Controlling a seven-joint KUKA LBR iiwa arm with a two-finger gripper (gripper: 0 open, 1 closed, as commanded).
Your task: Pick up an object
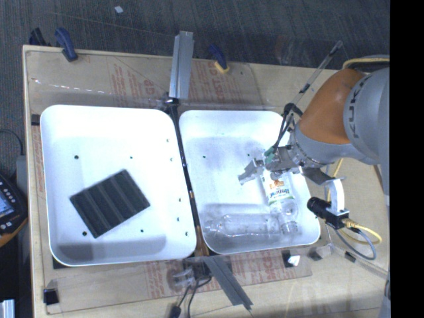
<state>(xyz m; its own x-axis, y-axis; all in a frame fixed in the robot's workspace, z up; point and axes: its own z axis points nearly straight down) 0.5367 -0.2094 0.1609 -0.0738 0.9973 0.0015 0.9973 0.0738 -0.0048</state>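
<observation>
The arm (pixel 351 114) is reaching in from the right, bent over the right-hand bin (pixel 218 128), and the gripper (pixel 255 171) is down low inside it, near the middle. Whether it is clenched or released, I cannot tell from here; the metal parts blur together against the white floor of the bin, and nothing sits plainly in its grasp.

Just beside it, toward the arm, lies a small bottle with an orange and white label (pixel 279 192), tilted with its clear end pointing to the near wall. Along that near wall lies a clear plastic bottle (pixel 248 225) on its side (hard to pick out, it is nearly the colour of the bin). The two look to be touching at the right-hand end, or close to it.

Over in the left bin (pixel 106 128) there is a dark ribbed slab (pixel 109 203), lying flat and askew, well apart from everything else. The arm is nowhere near that one.

My guess is the labelled bottle is the target, since the gripper has its wrist right over it. Both bottles are round and lying down, so they can roll away from a pinch, and the clear one resting against the wall leaves little room on that side. The surface (pixel 99 75) around the bins carries clamps and cables, nothing in play.
</observation>
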